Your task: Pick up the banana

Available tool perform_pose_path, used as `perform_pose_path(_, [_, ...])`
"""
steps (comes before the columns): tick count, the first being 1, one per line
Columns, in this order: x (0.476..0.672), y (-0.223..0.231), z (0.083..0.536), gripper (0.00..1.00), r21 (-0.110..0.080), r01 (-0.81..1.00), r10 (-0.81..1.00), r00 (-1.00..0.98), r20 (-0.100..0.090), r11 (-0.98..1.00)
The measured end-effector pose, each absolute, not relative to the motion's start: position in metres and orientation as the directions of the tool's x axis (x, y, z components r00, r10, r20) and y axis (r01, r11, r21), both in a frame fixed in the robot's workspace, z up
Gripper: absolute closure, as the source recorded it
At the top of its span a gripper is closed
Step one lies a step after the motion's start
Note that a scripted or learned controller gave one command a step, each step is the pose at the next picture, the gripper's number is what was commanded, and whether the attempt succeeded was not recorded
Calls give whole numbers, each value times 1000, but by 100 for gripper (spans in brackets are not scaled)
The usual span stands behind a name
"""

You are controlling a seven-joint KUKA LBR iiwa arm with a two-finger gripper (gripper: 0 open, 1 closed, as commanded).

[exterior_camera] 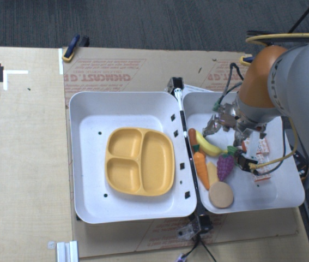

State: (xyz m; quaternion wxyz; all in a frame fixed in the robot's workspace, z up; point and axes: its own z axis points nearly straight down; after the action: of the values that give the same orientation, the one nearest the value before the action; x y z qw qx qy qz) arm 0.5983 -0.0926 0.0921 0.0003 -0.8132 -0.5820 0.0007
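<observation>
The yellow banana (pixel 207 145) lies in the right bin (pixel 274 192), near its left wall, slanting from upper left to lower right. My gripper (pixel 226 136) hangs just above and to the right of the banana, under the orange wrist band. Its fingers are spread open, one finger (pixel 211 127) by the banana's upper end and the other toward the right. Nothing is held between them.
Next to the banana lie an orange carrot (pixel 200 169), purple grapes (pixel 224 166), a tan round cookie (pixel 221 195) and a small red piece (pixel 192 137). The left bin (pixel 83 146) holds a yellow divided plate (pixel 141 161). Cables trail from the wrist over the right bin.
</observation>
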Motion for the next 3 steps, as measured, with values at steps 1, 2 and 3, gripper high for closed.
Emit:
perform_pose_path(1, [590,-94,92,0,-2,831,831,556,0,-556])
perform_pose_path(2, [553,-92,92,0,-1,837,837,548,-1,-548])
perform_pose_path(3, [553,-92,92,0,-1,837,837,548,0,-548])
